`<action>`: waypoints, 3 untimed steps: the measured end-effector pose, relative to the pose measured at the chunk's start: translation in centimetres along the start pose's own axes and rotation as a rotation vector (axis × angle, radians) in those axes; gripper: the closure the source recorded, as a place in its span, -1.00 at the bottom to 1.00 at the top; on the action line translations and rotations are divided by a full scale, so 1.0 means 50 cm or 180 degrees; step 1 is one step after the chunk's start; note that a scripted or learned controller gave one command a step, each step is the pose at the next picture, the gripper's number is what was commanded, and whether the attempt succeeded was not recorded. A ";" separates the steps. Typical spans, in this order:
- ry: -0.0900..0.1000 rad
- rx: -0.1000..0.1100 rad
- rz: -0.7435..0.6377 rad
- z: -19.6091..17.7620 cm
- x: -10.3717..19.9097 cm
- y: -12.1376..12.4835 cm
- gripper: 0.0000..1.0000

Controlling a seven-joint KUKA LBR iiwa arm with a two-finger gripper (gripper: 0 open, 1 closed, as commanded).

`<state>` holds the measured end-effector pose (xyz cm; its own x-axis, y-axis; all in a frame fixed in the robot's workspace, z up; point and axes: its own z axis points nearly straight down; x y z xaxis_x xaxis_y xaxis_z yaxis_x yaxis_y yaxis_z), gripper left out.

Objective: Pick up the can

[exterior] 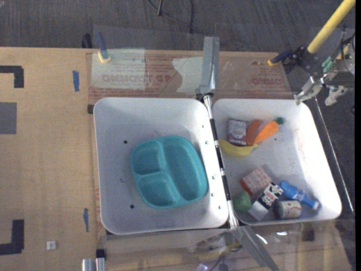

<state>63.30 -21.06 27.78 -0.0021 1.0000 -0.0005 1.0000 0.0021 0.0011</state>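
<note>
The can (289, 209) lies on its side in the near right corner of the right bin (316, 151), its tan label facing up. It touches a blue bottle (299, 193) on its far side and sits beside a black-and-white carton (267, 200). My gripper (317, 96) hangs above the bin's far right corner, well away from the can. Its two fingers are spread open with nothing between them.
The right bin also holds a red box (255, 179), a green ball (242, 202), a banana (237, 148), a carrot (267, 130) and a dark red packet (237, 131). A teal divided plate (168, 171) lies in the left bin (113, 129).
</note>
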 end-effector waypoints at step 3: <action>-0.0004 -0.0009 -0.1467 0.066 0.173 -0.183 -1.00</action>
<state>54.11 -12.45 24.46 -0.4465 0.8948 -0.0028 0.8948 0.4465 0.0032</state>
